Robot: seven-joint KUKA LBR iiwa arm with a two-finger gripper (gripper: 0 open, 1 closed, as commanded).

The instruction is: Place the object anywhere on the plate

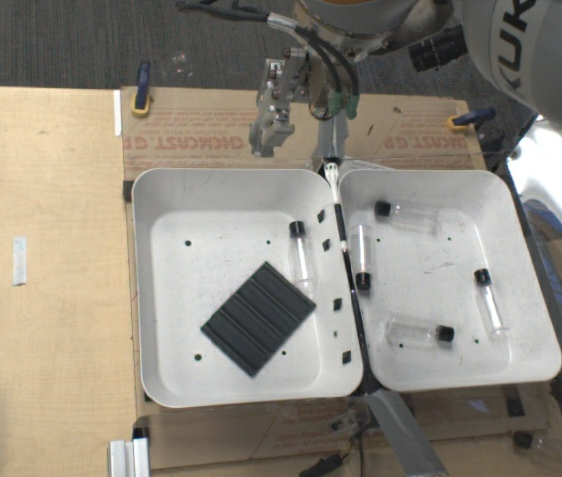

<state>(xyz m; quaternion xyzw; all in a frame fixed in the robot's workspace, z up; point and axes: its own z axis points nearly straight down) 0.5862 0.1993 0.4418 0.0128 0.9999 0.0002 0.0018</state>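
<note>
Black ridged plate (pixel 258 319) lies tilted in the left bin (pixel 162 217).
One capped vial (pixel 302 250) rests near that bin's right edge; gripper (pixel 273 127) hovers beyond its far edge, finger state unclear.

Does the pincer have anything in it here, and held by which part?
Nothing is held. The pincer hangs above the cardboard behind the left bin, with nothing between its fingers.
</note>
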